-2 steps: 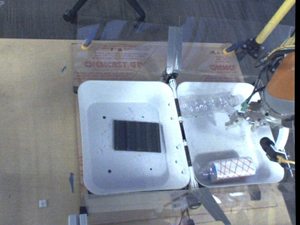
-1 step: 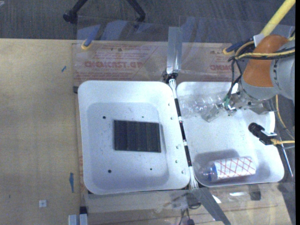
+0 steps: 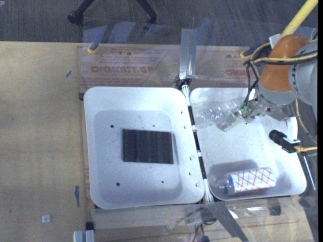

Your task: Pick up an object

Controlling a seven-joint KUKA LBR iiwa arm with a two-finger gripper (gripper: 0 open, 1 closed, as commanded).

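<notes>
My gripper hangs over the back of the right bin, under the arm's orange band. A crumpled clear plastic piece lies right against the gripper's left side; whether it is gripped is unclear. A clear bottle with a red-and-white checked label and a blue cap lies on its side at the front of the right bin. A dark ribbed rectangular pad lies flat in the middle of the left bin.
The two bins meet at a raised divider. A clear plastic sheet with red lettering lies behind the bins. Bare wooden bench stretches to the left.
</notes>
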